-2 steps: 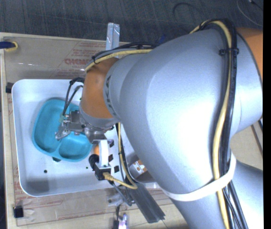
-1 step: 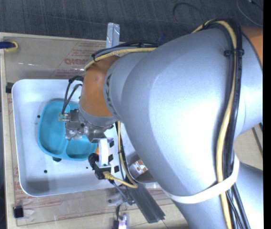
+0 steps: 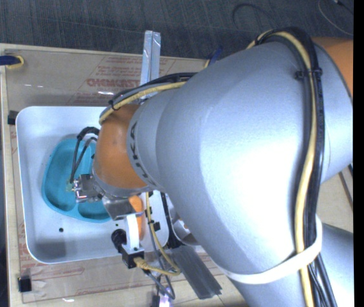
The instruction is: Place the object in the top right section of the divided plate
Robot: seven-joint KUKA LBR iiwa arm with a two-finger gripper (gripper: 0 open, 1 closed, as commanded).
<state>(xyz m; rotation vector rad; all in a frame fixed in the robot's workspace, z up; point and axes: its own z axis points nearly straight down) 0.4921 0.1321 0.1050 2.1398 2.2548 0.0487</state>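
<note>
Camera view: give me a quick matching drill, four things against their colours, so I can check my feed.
Things:
1. divided plate
2. bin
3. arm's wrist band
4. clamp at the bench corner

Colours:
A. orange
B. blue with a yellow tip
C. teal
D. white

Pairs: 1-C, 2-D, 3-A, 4-B

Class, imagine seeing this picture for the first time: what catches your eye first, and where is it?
The huge grey arm fills the right and centre, its orange band just above the wrist. Left of it, a blue divided plate lies in the white bin, partly hidden by the arm.
</note>
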